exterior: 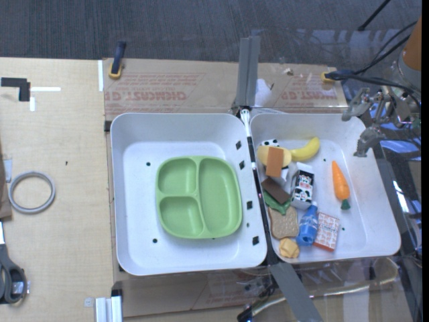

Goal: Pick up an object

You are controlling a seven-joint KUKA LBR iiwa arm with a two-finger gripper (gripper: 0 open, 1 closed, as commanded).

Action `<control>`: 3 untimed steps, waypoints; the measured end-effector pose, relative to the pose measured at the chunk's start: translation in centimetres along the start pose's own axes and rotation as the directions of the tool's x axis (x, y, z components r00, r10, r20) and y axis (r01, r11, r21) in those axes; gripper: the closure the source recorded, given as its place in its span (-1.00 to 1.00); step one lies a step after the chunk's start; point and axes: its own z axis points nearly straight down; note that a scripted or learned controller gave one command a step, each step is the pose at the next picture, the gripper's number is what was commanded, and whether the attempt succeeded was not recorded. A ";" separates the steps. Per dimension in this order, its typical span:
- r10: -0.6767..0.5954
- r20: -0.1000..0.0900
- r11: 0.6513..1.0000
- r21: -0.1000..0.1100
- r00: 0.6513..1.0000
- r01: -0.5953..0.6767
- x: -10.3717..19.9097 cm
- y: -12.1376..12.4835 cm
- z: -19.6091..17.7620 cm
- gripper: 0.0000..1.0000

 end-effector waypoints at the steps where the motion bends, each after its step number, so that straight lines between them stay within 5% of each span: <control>1: -0.110 0.007 0.994 0.002 0.994 0.110 6.3 -1.5 13.6 -1.00; 2: 0.201 0.000 0.980 0.000 0.980 -0.201 3.4 1.7 14.1 -1.00; 3: 0.197 0.005 0.980 0.001 0.980 -0.197 3.2 1.8 13.1 1.00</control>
